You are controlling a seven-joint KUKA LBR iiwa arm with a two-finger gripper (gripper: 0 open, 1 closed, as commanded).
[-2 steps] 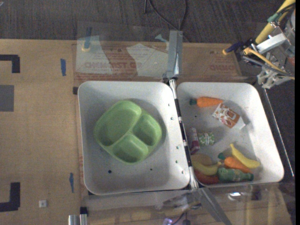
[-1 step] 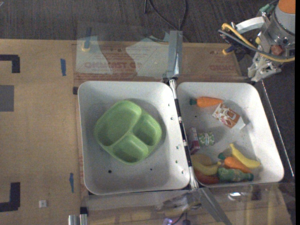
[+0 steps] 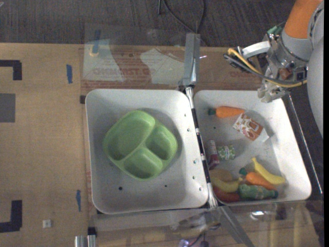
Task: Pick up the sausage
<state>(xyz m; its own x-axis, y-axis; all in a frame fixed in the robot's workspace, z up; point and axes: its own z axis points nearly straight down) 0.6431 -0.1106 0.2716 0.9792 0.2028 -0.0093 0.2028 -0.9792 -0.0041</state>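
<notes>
The gripper hovers at the upper right of the frame, above the right bin's top edge; whether it is spread or pressed together cannot be told. The sausage, small and dark red, lies against that bin's left wall. Tight against the wall and a small bottle, it could easily slip free. No writing is readable.
</notes>
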